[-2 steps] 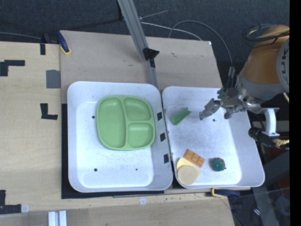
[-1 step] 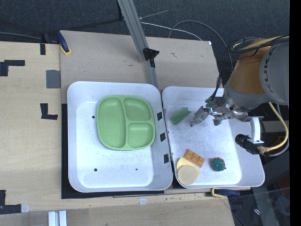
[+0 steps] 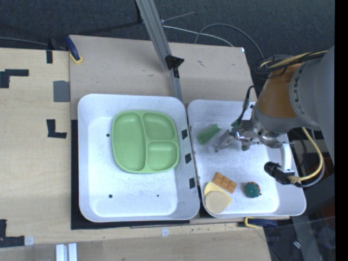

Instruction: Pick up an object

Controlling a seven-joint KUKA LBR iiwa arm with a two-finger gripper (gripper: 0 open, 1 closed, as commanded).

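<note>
Green block: a small, flat-sided green piece with a matte face, lying tilted in the upper left part of my right bin, near the wall shared with the other bin.
My pincer: it sits just right of and below the green block, its metal fingers pointing left toward it; they look narrowly set with nothing between them, and I cannot tell whether a tip touches the block.
My arm: grey with an orange band, it comes in over the right bin's right rim and covers that side of the floor.
Waffle piece: a tan, gridded square low in the right bin, touching the round one below it.
Round piece: a pale, smooth disc against the lower left corner.
Ball: a small dark green, bumpy ball right of the waffle piece, apart from it.
Open room: bare speckled white floor lies between the block and the lower three things.
Left bin: the left bin carries a smooth, light green divided plate with rounded corners and three wells.
Counter: pale wood counter, with a slanting metal bar above the bins.
</note>
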